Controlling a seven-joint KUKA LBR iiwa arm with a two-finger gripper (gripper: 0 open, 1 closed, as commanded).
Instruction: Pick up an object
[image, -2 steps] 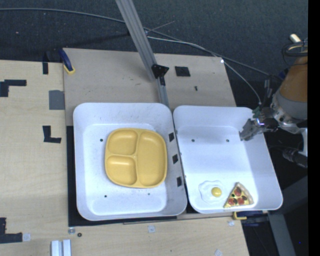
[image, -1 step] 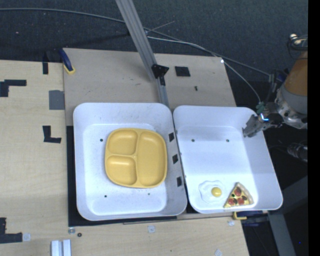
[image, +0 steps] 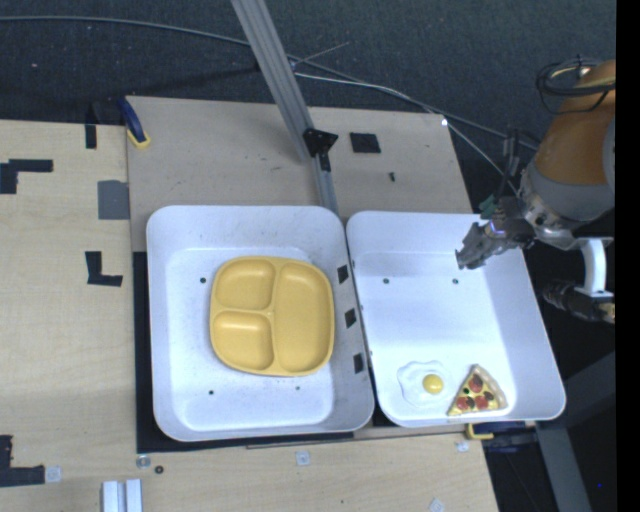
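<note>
In the right bin (image: 450, 300) two toy foods lie near the front edge: a fried egg (image: 424, 382), white with a yellow yolk, and a pizza slice (image: 477, 392) just to its right. The gripper (image: 477, 247) hangs over the bin's far right part, well behind both toys, with nothing seen between its fingers. The left bin (image: 180, 300) holds a yellow divided plate (image: 272, 315) at its middle.
A grey metal pole (image: 285, 85) runs from the top down to the gap between the bins. The arm's body (image: 575, 160) stands off the bench's right side. Black tape marks dot the wooden bench (image: 60, 300) on the left.
</note>
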